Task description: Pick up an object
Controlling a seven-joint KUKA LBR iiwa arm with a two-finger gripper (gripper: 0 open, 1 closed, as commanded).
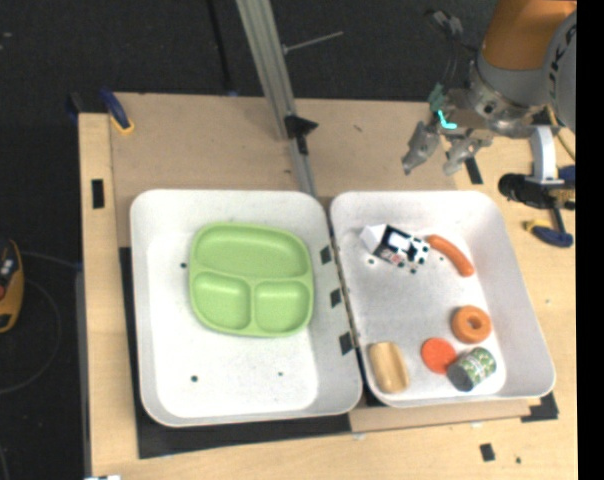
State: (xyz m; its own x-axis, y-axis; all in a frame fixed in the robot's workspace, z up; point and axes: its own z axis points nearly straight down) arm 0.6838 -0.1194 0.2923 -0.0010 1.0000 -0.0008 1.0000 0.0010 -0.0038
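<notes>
My gripper [437, 156] hangs above the bench behind the far edge of the right bin [512, 268], its two fingers spread apart with nothing between them. In that bin lie a white toy with black spots [394, 246], an orange carrot-like piece [452, 255], an orange ring [471, 324], a small red-orange disc [438, 354], a green can [473, 367] and a tan bread-like roll [387, 365]. All of these rest on the bin floor, apart from the gripper.
The left bin [162, 368] holds a green divided plate [251, 279]. A grey metal post [272, 78] rises at the back between the bins. Blue clamps [542, 188] sit on the bench at the right edge.
</notes>
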